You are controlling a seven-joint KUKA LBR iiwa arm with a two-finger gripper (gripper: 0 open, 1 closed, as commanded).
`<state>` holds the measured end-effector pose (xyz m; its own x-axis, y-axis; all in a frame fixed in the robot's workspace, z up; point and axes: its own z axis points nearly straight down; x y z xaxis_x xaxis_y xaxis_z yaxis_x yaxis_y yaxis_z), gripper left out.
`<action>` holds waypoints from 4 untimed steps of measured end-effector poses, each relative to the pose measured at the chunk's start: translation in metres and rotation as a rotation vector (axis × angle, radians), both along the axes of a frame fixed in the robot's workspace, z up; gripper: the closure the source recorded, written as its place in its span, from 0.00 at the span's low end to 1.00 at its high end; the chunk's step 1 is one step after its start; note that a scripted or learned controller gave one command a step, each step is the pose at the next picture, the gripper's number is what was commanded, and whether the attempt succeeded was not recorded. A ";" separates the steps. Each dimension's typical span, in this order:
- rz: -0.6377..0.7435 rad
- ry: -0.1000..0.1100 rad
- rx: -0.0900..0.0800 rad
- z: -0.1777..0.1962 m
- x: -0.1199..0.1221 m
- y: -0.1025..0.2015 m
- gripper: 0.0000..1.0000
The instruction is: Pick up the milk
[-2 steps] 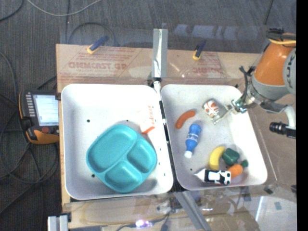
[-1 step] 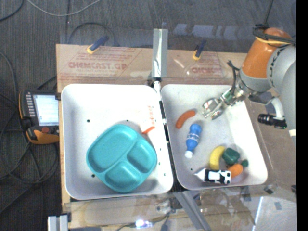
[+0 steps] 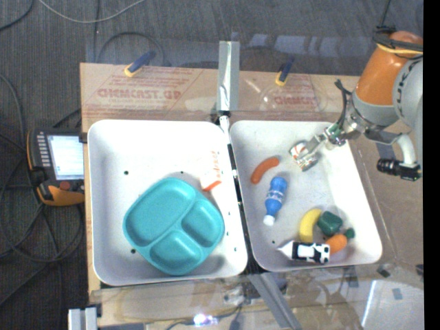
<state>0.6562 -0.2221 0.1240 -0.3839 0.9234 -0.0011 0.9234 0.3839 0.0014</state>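
Barely started tbh: my fingers hover in the right bin's upper part, can't tell if they're spread. The milk lies untouched at the front edge, well apart.

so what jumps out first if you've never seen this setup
The big teal tray fills much of the left bin. In the right bin, toys cluster at the near corner: the milk, a banana and a carrot, while the gripper hangs over the far end.
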 end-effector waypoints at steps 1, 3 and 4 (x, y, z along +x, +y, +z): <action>0.098 0.002 -0.002 0.007 -0.034 -0.001 0.00; 0.207 0.000 -0.003 -0.019 -0.016 0.001 1.00; 0.196 -0.001 0.000 0.101 0.013 0.043 1.00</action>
